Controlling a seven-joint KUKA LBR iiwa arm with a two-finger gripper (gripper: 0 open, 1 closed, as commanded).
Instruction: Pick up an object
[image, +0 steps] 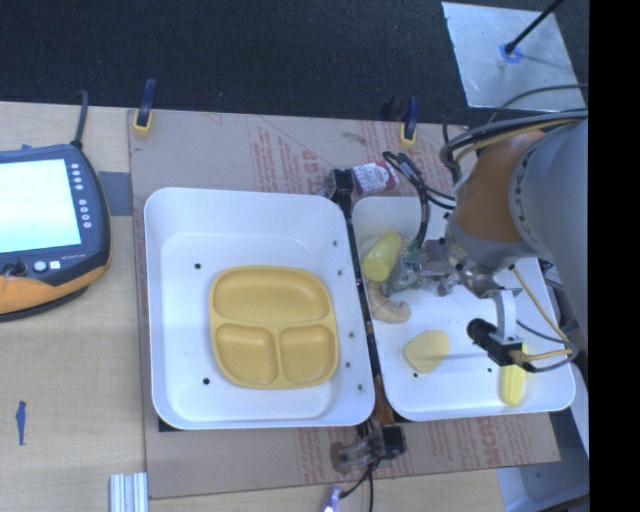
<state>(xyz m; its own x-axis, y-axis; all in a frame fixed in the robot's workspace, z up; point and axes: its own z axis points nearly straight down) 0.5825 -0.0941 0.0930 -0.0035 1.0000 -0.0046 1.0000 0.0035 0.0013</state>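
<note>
Left white bin (170, 300) at frame centre holding a yellow divided plate (272, 326), right white bin (450, 400) holding a yellow lemon-like piece (381, 256), tan piece (388, 309), pale yellow wedge (427, 350), small yellow item (512, 384) at lower right, pincer (415, 268) low over the bin's upper left beside the lemon-like piece, its grip cannot be told, tablet (45, 225) on the desk (60, 400) at left.

Overhead count of bins and their contents.
Two white bins (170, 300); one yellow divided tray (272, 326); four small yellowish objects (427, 350) in the right bin (450, 398).

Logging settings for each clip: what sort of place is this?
Most likely a robotics lab bench, not a kitchen: two white bins on clamped cardboard, a teach pendant at left, and a robot arm reaching over toy food.
</note>
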